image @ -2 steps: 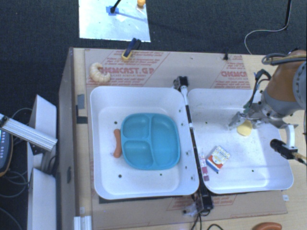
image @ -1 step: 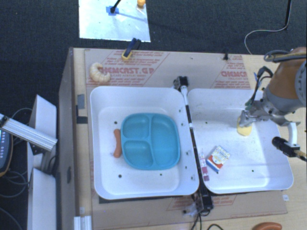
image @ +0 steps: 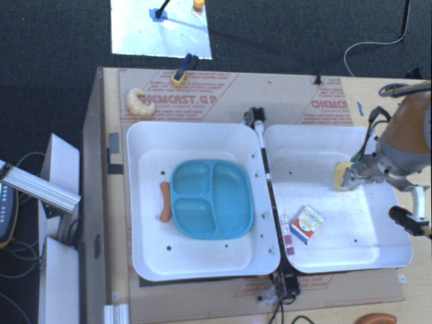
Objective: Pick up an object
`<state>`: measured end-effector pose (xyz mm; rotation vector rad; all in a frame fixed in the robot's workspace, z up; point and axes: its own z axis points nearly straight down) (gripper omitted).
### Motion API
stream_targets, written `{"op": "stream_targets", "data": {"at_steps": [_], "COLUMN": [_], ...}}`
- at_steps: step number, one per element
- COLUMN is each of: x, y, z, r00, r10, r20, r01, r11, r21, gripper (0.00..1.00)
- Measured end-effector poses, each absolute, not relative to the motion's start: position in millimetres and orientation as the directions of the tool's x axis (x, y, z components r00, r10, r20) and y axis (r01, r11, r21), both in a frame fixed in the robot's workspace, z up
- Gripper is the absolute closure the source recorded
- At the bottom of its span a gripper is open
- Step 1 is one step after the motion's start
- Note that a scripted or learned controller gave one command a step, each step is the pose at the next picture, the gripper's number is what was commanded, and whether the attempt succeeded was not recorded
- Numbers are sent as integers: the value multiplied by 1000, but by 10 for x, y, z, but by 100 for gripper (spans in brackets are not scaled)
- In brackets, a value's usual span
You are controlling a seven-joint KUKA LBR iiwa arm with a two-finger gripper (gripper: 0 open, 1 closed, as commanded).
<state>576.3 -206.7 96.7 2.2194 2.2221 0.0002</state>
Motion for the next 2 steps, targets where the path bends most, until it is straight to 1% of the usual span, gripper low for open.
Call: {"op": "stream_targets", "data": {"at_steps": [1,2], "x": [5972,5969], "y": [-2065,-2064], "z": [1276,1271], "r00": [-4,-3], "r10": [1000,1000], "r20": [-2,-1], "r01": [1000,1000], "r11": [4,3], "r21": [4,3], "gripper": [100,0]}}
